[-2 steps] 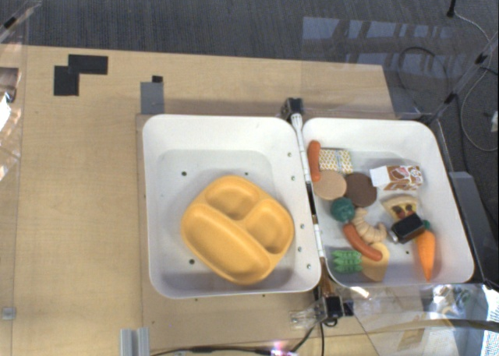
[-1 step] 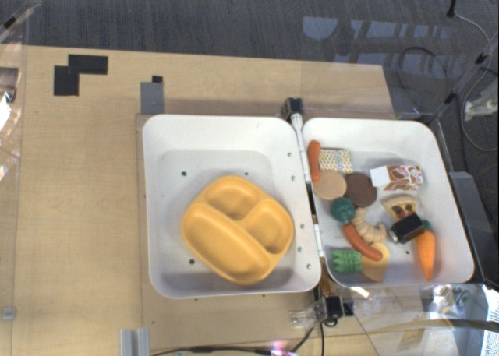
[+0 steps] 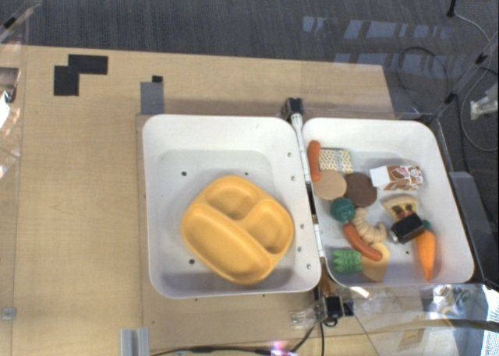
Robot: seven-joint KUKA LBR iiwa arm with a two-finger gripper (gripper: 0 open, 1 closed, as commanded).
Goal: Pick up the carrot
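Near-right corner of your right bin (image 3: 448,183): carrot (image 3: 426,253), long axis near-far, tip nearest you; claw state cannot be told.

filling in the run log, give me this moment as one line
task: pick up carrot | carrot: lying in right bin, near corner, beside black item | left bin: yellow plate | status: not picked

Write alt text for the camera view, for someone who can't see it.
A toy carrot lies at the near right of the right bin among other toy foods. The left bin holds a yellow divided plate.
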